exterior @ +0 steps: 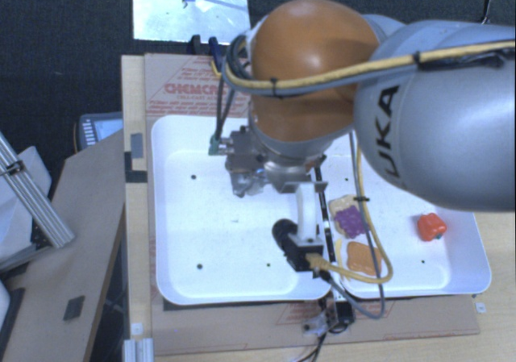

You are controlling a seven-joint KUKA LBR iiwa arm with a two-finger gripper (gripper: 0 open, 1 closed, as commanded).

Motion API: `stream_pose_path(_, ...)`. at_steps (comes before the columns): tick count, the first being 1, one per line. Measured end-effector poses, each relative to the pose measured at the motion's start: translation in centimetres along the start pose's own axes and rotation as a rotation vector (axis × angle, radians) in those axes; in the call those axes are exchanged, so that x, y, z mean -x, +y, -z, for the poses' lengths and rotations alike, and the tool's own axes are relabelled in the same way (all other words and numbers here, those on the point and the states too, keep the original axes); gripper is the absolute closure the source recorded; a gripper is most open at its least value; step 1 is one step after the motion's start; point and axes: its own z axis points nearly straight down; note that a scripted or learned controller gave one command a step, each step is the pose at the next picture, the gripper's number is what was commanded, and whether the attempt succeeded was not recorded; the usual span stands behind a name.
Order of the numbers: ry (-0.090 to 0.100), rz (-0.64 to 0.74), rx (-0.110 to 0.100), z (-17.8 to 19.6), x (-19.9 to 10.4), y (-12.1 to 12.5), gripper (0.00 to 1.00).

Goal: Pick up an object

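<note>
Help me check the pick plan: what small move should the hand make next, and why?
Probably slide the hand across toward the purple piece: the hand seems to hang above the left bin, while that piece, an orange piece and a red piece lie in the right bin.

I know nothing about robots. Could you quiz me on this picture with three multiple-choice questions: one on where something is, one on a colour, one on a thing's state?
1. Where is the red toy?
A. bin on the picture's left
B. bin on the picture's right
C. on the cardboard

2. What colour is the thing just above the orange piece?
A. green
B. purple
C. blue

3. The red toy is:
A. lifted in the air
B. stacked on another thing
C. lying alone on the bin floor

Answers: B, it rests on that bin's white floor; B, a purple lump sits there; C, nothing touches it.
</note>
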Motion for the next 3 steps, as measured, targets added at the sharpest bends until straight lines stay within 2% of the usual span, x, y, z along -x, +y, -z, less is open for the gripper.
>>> stream_pose_path(1, 0.0, 0.002, -0.003, -14.9, -2.2, -0.9, 1.0)
stream_pose_path(2, 0.005, -0.001, 0.009, -20.9, 0.0, 0.4, 1.0)
stream_pose_path(3, 0.007, 0.0, 0.013, -23.8, 0.4, 2.8, 1.0)
